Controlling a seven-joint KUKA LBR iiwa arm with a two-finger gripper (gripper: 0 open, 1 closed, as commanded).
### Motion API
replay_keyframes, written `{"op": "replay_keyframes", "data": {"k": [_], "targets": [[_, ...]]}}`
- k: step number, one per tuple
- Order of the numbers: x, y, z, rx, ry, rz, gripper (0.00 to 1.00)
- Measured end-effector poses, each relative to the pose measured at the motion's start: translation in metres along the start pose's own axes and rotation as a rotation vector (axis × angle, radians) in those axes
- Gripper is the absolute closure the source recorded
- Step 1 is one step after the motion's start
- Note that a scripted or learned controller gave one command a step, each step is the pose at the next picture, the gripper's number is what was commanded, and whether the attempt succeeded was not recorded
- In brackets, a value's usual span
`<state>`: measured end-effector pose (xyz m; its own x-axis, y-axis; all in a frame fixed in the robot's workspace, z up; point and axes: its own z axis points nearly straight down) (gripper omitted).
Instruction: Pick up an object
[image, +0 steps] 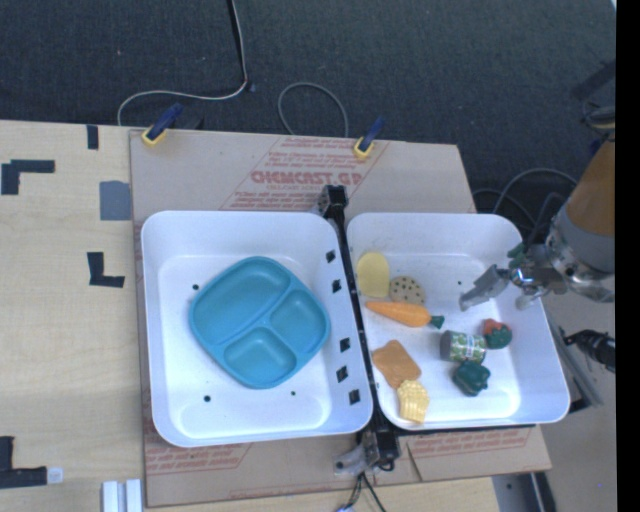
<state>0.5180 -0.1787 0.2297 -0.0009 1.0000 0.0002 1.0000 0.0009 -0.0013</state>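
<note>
On the counter (60, 300) two shallow white bins sit side by side on a sheet of brown cardboard (300, 175), which is held at its far edge by two clamps with yellow and blue handles. The left bin (170, 250) holds a blue divided plate (260, 320) lying flat, slightly turned, near the middle of the bin. The right bin (450, 235) holds a scatter of small toy foods: a pale yellow rounded piece (373, 272) close to the dividing wall, a brown speckled cookie (405, 290) just beside it, an orange carrot (400, 314) lying across the bin below those two, a tan toast-like slab (396, 362), and a yellow corn cob (413, 402) touching the slab's near corner. Toward the right side lie a small green-labelled can (463, 347) on its side, a red and green piece (495, 333) just beside it, and a dark green piece (471, 377) below the can. The grey arm reaches in from the right, and its hand (485, 286) hangs over the right part of the right bin, above and apart from the can and the red and green piece. Its fingers are spread and released, with nothing between them. Cables loop across the dark floor behind the counter.
</note>
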Motion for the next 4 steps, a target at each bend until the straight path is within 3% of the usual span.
{"op": "replay_keyframes", "data": {"k": [1,2,3,4], "targets": [[-0.004,-0.013,0.149,-0.005,-0.003,0.002,0.00],[0.030,-0.032,0.143,-0.010,-0.006,0.000,0.00],[0.029,-0.032,0.133,-0.009,-0.005,0.001,1.00],[0.116,-0.006,0.038,-0.010,0.002,-0.011,1.00]]}}
